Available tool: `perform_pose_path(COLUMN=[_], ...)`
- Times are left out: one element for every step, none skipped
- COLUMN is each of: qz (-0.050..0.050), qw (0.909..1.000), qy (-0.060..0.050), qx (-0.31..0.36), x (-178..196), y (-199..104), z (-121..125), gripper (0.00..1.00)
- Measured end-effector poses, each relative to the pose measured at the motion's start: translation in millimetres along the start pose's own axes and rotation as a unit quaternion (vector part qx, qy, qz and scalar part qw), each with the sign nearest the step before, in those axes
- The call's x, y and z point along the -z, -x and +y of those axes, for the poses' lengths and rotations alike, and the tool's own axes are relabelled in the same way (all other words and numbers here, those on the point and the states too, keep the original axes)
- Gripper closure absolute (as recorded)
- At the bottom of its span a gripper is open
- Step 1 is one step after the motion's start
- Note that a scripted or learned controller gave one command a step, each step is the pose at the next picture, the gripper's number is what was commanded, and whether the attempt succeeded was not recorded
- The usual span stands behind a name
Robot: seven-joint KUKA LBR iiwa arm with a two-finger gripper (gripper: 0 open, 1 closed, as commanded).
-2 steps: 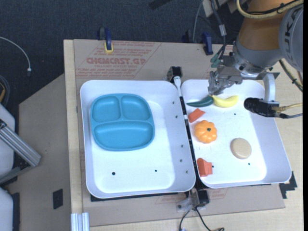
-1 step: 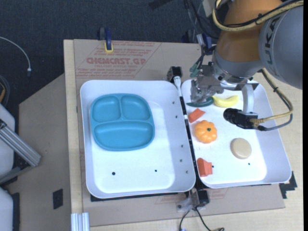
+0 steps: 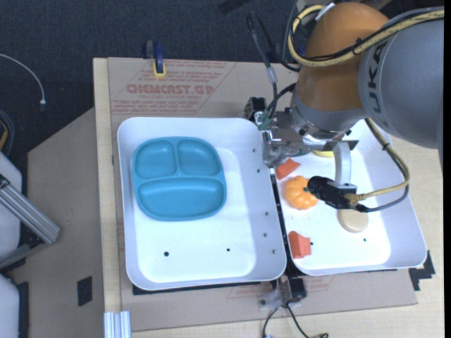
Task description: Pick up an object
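Observation:
My gripper (image 3: 283, 146) hangs under the orange wrist band over the back left part of the right bin (image 3: 394, 252). Just below it lies an orange-red wedge (image 3: 287, 167). An orange pumpkin-shaped object (image 3: 299, 193) sits a little nearer the front. A beige round piece (image 3: 353, 220) rests to its right, and a red block (image 3: 299, 243) lies near the bin's front left. A yellow object (image 3: 324, 153) peeks out from under the wrist. The arm's body hides what is directly beneath the gripper.
The left bin (image 3: 190, 259) holds a blue divided plate (image 3: 180, 177) in its back half. A black cable fitting (image 3: 331, 190) with a yellow-black cable hangs across the right bin beside the pumpkin shape. The ridge between the bins runs close to the gripper's left.

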State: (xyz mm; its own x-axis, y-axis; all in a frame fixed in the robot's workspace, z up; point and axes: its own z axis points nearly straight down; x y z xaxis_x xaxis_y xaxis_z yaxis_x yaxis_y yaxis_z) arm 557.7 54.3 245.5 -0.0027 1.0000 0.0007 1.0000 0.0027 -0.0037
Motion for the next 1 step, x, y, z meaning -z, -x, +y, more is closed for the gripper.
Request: perform_pose_path(qz=[0.0], qw=[1.0], qy=[0.0], qx=[0.0], x=[-15.6], y=[-33.1], z=[-24.4], gripper=[1.0])
